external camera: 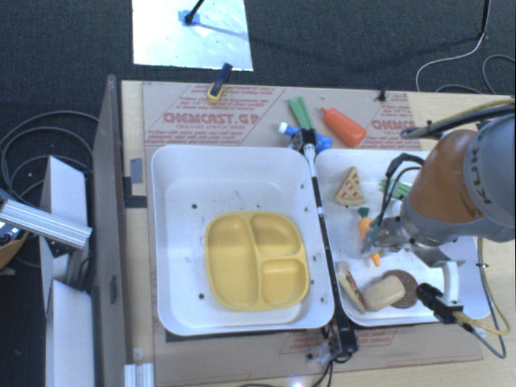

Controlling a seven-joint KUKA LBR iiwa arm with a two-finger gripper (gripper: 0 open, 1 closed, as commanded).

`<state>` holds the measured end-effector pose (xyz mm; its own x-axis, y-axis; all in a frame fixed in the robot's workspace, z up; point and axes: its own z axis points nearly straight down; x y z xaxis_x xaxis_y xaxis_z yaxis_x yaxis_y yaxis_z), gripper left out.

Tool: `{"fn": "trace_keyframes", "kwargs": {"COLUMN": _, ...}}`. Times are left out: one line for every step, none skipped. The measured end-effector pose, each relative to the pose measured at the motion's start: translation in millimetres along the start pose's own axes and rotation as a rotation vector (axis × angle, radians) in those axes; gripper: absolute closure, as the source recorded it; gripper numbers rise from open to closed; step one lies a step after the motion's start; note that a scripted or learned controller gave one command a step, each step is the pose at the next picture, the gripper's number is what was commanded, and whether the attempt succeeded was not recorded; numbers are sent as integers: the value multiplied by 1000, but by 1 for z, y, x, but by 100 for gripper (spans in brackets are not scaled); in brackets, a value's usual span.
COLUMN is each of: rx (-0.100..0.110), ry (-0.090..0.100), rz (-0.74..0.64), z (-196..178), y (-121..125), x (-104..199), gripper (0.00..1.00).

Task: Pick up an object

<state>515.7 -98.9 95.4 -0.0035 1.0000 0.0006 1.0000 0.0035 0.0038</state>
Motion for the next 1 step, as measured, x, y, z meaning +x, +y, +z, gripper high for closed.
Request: {"fn": "trace_keyframes", "kwargs": {"rx": -11, "ry": 3, "rz": -12, "z": -111, "y": 36, "x": 89, "gripper": 100}}
